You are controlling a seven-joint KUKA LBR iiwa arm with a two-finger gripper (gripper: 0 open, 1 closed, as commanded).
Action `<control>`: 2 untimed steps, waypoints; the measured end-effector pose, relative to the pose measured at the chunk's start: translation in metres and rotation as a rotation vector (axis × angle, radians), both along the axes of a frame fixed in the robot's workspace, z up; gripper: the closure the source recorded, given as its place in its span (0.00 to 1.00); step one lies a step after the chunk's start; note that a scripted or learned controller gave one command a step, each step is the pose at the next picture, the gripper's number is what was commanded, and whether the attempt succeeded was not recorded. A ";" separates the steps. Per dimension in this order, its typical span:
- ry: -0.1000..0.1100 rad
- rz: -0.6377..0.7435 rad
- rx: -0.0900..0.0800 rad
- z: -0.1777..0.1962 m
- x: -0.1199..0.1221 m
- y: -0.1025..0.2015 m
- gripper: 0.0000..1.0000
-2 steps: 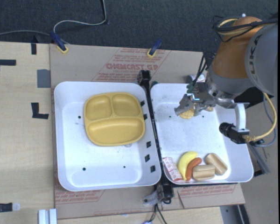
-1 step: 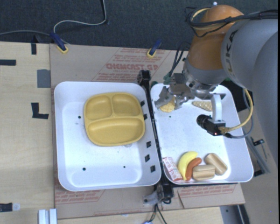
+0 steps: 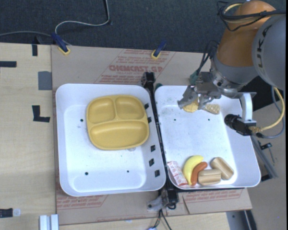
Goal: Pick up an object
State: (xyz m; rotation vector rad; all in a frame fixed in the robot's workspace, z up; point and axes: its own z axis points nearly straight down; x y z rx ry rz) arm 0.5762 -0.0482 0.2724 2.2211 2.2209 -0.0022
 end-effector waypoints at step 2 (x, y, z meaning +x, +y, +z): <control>0.001 0.003 0.002 -0.012 0.018 0.061 1.00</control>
